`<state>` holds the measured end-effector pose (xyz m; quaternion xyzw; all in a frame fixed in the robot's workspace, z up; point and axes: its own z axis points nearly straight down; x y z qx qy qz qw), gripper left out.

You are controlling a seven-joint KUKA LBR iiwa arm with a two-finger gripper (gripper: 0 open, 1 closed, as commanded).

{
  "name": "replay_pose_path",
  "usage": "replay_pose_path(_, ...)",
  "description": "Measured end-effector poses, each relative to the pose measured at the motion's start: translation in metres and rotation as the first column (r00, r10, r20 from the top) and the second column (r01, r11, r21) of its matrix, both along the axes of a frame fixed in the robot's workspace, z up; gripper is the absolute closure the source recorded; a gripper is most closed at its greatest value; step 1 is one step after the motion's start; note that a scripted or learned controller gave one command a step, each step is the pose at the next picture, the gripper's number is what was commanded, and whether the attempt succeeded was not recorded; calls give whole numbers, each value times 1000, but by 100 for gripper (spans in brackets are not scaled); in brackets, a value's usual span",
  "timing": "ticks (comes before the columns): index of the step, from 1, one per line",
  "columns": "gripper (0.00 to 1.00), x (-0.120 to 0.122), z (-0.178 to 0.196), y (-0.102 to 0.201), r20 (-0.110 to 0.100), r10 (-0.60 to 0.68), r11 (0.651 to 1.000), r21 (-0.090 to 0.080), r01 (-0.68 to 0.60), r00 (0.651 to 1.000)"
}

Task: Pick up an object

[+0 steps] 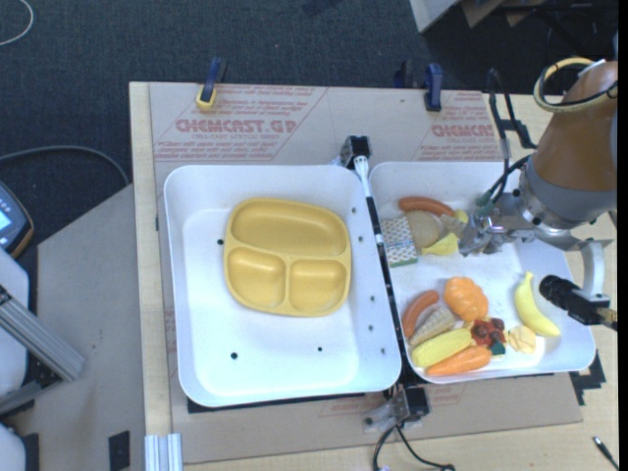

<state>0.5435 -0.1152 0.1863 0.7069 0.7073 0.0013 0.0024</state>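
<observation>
The gripper hangs low in the right bin, its spread impossible to tell, with the yellow wedge just at its 8 o'clock, so it should centre over that piece before closing.

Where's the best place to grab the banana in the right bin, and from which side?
Grip the banana across its middle, coming down from above. It lies flat, long and curved, so closing across its narrow width probably holds best; its lower end crowds other toy food.
</observation>
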Motion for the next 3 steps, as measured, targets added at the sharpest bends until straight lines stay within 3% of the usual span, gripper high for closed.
replay_pose_path(1,100,1,41,0,0,1,1000,0,-1,1000)
replay_pose_path(2,100,0,45,52,-5,4,1000,3,-4,1000)
replay_pose_path(3,100,-16,31,77,-9,2,1000,3,-1,1000)
